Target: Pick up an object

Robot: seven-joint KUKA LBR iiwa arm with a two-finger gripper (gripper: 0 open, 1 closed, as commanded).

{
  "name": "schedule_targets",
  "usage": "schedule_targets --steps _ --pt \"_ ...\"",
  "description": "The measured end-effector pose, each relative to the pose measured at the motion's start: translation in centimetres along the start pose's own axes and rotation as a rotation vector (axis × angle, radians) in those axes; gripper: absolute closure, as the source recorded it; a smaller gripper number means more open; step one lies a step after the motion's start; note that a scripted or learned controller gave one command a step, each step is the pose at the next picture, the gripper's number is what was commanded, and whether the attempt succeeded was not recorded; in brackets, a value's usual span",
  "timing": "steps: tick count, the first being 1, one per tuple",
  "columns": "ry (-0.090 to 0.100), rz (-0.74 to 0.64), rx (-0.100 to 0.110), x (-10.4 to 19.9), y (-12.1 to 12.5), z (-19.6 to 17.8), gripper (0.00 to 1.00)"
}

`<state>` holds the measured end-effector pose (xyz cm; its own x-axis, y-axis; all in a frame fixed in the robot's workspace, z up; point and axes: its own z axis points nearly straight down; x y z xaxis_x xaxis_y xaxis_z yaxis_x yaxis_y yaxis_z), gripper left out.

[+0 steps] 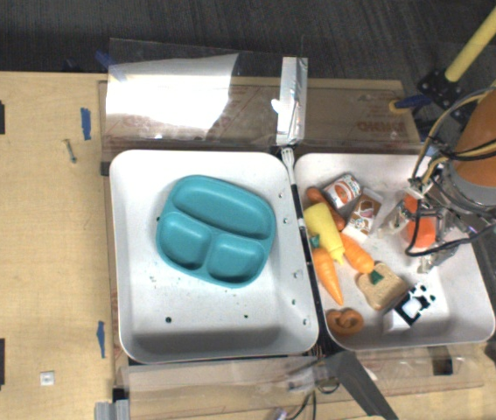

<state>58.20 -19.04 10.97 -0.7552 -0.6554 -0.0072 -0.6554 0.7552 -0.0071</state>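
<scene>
Place: robotics lab (a test bench, not a home)
Evidence: plywood bench (29, 234) with tape marks, two white bins (134, 322), toy food, cabled arm (484, 147)

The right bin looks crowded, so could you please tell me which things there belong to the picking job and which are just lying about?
For the job: end effector; in the right bin, a yellow bottle, carrots, a brown pretzel, a sandwich and a can.

Lying about: teal tray in the left bin, yellow pole.
</scene>
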Motion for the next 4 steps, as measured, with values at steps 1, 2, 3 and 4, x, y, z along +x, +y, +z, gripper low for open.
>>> schedule_targets --steps 1,2,3,4 --pt "0.000 0.045 -0.001 3.8 0.4 2.2 0.00" --pt "-0.001 0.248 0.001 3.1 -1.0 2.2 0.00" --pt "-0.001 0.181 0.001 1.3 -3.2 2.3 0.00" --pt "-0.002 0.250 0.000 -0.9 -3.5 2.3 0.00"
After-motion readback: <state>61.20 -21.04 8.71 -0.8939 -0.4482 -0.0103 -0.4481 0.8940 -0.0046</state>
